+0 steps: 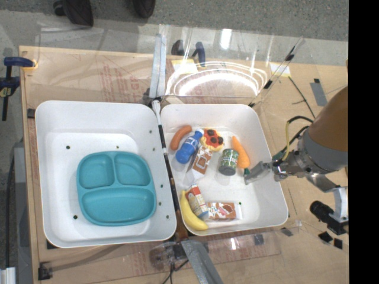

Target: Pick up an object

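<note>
Two white bins sat side by side on the table (89, 76). The left bin (44, 129) held a teal divided tray (115, 188). The right bin (263, 158) held a carrot (240, 151), a can (228, 162) and a banana (190, 213). The gripper (254, 173) hovered just right of the can; its grasp I couldn't tell.

Two white bins (98, 114), one teal tray (116, 188), and perhaps eight small food items (207, 170).

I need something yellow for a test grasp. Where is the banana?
The yellow banana lies along the lower-left edge of the right white bin, beside a small upright bottle.
</note>
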Tool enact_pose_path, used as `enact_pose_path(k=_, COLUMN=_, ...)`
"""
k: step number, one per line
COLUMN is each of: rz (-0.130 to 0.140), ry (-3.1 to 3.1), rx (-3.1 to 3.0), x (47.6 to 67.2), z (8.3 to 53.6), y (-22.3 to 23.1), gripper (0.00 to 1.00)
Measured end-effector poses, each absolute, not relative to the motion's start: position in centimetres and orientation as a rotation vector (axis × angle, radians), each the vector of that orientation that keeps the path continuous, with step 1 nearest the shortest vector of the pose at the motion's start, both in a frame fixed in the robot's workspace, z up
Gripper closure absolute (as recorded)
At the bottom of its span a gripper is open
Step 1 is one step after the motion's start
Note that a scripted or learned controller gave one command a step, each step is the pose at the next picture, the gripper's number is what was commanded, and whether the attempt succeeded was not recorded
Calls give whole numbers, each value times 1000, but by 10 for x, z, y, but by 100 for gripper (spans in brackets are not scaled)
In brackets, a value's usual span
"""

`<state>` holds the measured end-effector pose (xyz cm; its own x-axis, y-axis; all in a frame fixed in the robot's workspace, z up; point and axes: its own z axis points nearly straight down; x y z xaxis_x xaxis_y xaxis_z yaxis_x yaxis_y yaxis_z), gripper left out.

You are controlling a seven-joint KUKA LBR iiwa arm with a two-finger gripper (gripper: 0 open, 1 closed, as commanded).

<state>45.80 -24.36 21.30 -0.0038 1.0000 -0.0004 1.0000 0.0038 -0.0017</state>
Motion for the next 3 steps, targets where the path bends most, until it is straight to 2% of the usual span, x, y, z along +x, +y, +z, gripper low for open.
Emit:
enact_pose_path(k=1, rz=4, ry=-2219, rx=-2221, x=534, z=121, y=-248, gripper=0)
enact_pose_path(k=2, rz=3, ry=-2224, rx=-2218, x=563, z=87, y=-252, gripper=0)
enact_pose_path(k=3, rz=2, ry=-2229, rx=-2213, x=563, z=99, y=-253, gripper=100)
